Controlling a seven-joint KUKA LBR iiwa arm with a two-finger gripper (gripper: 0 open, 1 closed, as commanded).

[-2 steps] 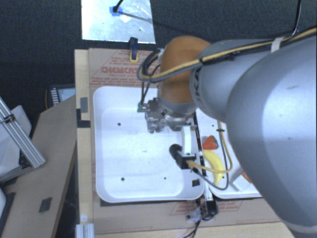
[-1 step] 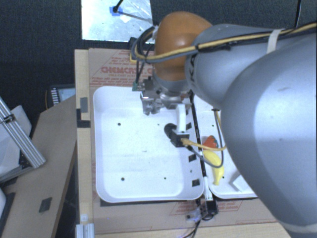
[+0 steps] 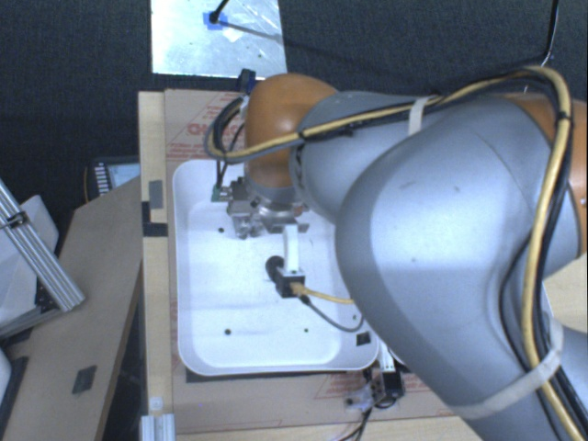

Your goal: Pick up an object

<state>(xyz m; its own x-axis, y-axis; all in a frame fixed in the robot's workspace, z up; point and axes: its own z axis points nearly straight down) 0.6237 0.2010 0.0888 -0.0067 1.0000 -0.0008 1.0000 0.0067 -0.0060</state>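
Grey arm (image 3: 441, 246) reaching over one white bin (image 3: 211, 356).
Gripper (image 3: 246, 217) (grip state impossible to tell) low at eleven o'clock; no object discernible.

My arm (image 3: 459, 246) is reaching in over the white bin (image 3: 207, 338), covering the bin's right side. My orange band (image 3: 276, 118) is sitting above the bin's far edge. My gripper (image 3: 246, 214) is hanging over the bin's upper middle, near the floor. A yellow cable (image 3: 326, 297) is running toward the bin's centre. A foil sheet (image 3: 216, 26) is lying beyond the bin's far end.
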